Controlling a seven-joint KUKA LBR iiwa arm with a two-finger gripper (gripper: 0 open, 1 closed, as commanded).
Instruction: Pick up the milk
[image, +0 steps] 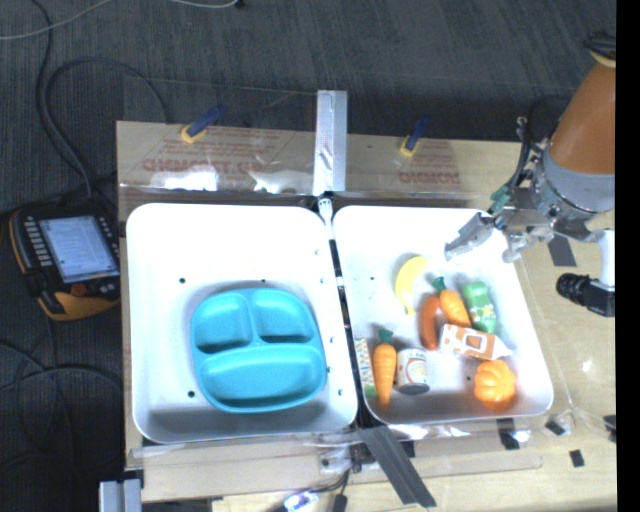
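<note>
The milk is a small white and orange carton lying on its side in the right bin, near the front right. It is wedged among other toy foods. My gripper hovers over the bin's back right corner, well behind the carton and apart from it. Its fingers are spread open with nothing between them. The grey arm with its orange band comes in from the right.
Around the milk lie a green bottle, two carrots, a reddish sausage, a white can, a small pumpkin and a yellow piece. A blue divided plate sits in the left bin.
</note>
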